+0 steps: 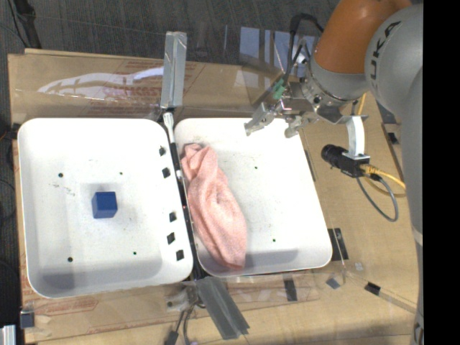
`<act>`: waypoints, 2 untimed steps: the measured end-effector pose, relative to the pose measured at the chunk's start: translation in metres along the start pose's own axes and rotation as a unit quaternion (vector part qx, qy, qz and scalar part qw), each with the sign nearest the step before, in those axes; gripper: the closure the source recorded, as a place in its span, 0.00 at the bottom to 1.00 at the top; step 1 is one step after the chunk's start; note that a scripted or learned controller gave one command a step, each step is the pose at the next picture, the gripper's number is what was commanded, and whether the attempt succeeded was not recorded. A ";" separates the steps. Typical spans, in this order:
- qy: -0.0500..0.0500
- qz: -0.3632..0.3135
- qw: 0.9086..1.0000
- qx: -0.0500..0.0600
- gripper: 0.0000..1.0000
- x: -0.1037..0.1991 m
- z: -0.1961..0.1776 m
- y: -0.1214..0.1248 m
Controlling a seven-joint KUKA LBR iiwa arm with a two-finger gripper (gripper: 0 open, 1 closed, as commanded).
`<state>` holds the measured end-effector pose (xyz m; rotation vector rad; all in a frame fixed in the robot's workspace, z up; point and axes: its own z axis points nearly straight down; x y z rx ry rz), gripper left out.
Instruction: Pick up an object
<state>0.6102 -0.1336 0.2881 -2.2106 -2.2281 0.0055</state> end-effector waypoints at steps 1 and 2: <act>0.000 0.005 1.000 0.001 0.00 0.034 0.177 0.014; 0.000 0.006 1.000 -0.001 0.00 -0.003 0.196 -0.049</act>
